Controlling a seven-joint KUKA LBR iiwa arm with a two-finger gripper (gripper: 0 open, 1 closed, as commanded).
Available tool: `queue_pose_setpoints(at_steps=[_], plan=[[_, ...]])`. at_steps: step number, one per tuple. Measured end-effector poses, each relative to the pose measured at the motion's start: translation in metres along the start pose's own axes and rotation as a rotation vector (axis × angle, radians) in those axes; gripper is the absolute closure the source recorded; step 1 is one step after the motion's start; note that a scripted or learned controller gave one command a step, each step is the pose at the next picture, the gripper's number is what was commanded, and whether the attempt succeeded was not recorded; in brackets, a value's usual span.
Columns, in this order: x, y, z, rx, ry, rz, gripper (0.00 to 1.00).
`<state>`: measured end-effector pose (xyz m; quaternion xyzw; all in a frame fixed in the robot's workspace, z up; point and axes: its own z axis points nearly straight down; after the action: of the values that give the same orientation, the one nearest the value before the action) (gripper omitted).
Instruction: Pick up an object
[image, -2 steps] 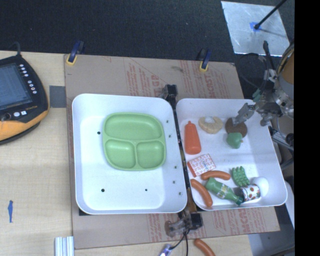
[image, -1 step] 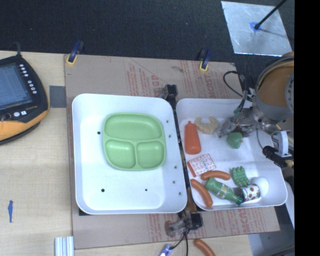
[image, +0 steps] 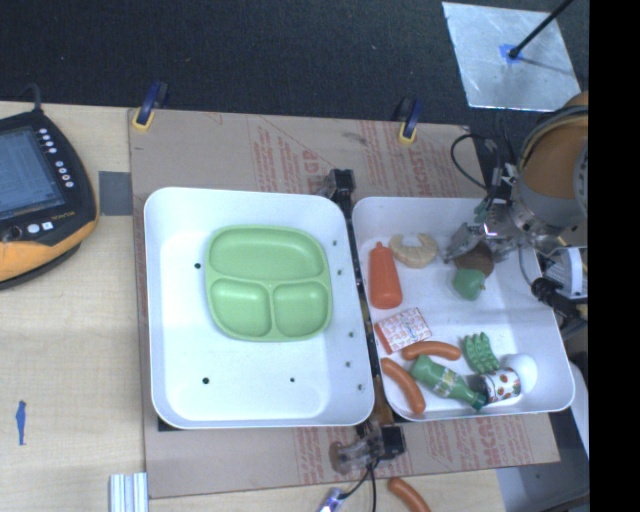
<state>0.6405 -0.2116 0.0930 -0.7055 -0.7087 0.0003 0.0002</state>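
Note:
My gripper (image: 484, 243) is low over the back right part of the right bin (image: 556, 330). A small green object with a brown top (image: 467, 284) lies just below and in front of it, touching or nearly touching. A beige croissant-shaped piece (image: 413, 250) lies to the gripper's left, and an orange carrot-like piece (image: 385, 276) is further left. Toward the bin's front lie a red-and-white packet (image: 404, 328), two sausages (image: 431, 350) (image: 402, 386), a green bottle (image: 446, 380), a green leafy toy (image: 479, 351) and a white cup (image: 511, 380).
The left bin (image: 170, 300) holds a green divided plate (image: 268, 282). A tablet-like pendant (image: 40, 195) lies at the far left of the bench. Another sausage (image: 409, 494) lies outside the bins at the front. Cables run behind the arm at the right.

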Motion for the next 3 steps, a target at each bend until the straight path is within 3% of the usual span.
queue_pose_setpoints(at_steps=[1,2,3], plan=[[0.001,-0.044,0.0,0.001,-0.002,-0.001,0.0],[0.005,-0.042,-0.013,0.004,0.008,-0.008,1.0],[0.0,-0.104,-0.066,0.002,0.0,0.001,1.0]])
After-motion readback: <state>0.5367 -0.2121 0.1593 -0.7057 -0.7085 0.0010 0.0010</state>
